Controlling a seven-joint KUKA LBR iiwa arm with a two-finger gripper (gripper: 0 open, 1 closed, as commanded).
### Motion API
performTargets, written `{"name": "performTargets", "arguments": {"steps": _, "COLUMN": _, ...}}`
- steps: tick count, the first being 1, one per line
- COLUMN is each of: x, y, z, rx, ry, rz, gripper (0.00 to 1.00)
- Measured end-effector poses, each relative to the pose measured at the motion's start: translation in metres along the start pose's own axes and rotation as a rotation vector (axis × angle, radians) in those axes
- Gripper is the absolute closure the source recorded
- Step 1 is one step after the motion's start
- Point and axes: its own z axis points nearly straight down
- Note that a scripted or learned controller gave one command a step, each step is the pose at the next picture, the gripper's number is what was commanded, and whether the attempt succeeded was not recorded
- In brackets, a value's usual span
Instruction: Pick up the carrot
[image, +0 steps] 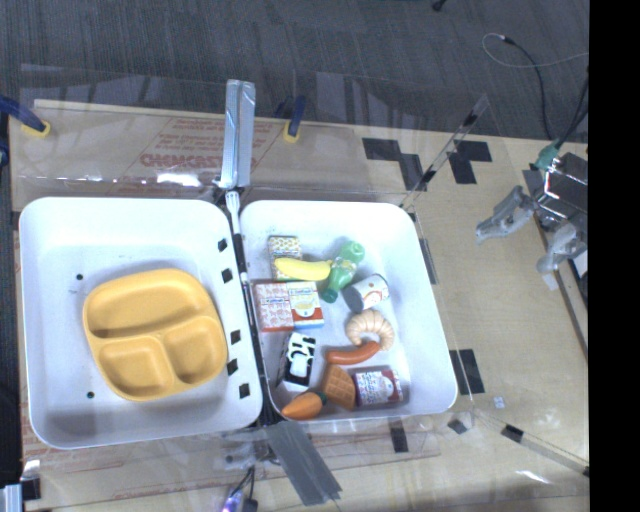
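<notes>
carrot (303, 405): six o'clock corner of right bin (432, 335), lying roughly three-to-nine
gripper (520, 222): parked toward two o'clock, well apart; open or closed, cannot tell

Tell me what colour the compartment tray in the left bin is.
The compartment tray is yellow-orange, plain and unpatterned; the camera view shows it clearly.

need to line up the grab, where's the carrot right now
The carrot lies in the right bin, at its near left corner against the front wall, just below the black-and-white carton and left of the brown packet.
</notes>
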Motion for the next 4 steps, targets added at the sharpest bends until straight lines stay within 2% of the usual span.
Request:
{"name": "performTargets", "arguments": {"steps": 1, "x": 0.001, "y": 0.0, "z": -0.01, "rx": 0.002, "ry": -0.001, "rz": -0.008, "gripper": 1.0}}
{"name": "performTargets", "arguments": {"steps": 2, "x": 0.001, "y": -0.001, "z": 0.0, "rx": 0.003, "ry": -0.001, "rz": 0.199, "gripper": 1.0}}
{"name": "performTargets", "arguments": {"steps": 3, "x": 0.013, "y": 0.02, "z": 0.001, "rx": 0.0, "ry": 0.0, "rz": 0.413, "gripper": 1.0}}
{"name": "performTargets", "arguments": {"steps": 4, "x": 0.013, "y": 0.02, "z": 0.001, "rx": 0.0, "ry": 0.0, "rz": 0.413, "gripper": 0.0}}
